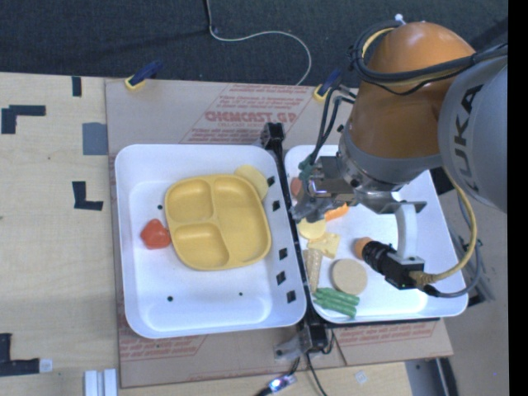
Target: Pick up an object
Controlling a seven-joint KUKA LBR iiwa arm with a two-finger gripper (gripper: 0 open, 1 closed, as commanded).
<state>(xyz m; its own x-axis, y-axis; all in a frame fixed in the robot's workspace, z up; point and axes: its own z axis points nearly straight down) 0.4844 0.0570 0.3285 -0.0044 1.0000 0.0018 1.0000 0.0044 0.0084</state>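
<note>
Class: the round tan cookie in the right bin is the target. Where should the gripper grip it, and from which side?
Come straight down over the round tan cookie and pinch across its rim. It lies flat, with green beans against its lower-left edge.

Much of the right bin (429, 308) is covered by the arm (412, 97). The gripper (318, 200) is masked by the wrist housing; its finger state cannot be determined. An orange piece (337, 214) beneath it is partly concealed and unidentified.
</note>
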